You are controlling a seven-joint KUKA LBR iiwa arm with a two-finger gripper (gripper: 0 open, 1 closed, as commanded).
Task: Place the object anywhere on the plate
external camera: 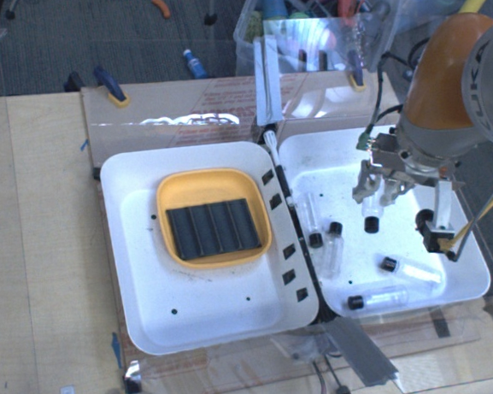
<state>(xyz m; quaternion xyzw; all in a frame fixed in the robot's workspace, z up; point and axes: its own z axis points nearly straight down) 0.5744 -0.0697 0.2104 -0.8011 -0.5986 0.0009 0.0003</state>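
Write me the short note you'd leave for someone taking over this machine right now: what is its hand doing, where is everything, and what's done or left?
Hand: hovering over the right bin, above the clear black-capped vials; nothing seen between its fingers.
Vials: several lie scattered in the right bin, such as one near the front wall and one by the divider.
Plate: yellow, in the left bin, carrying a dark ridged block; no vial on it.
Done: nothing placed so far.
Left: grasp a vial, carry it across the divider, set it anywhere on the plate.
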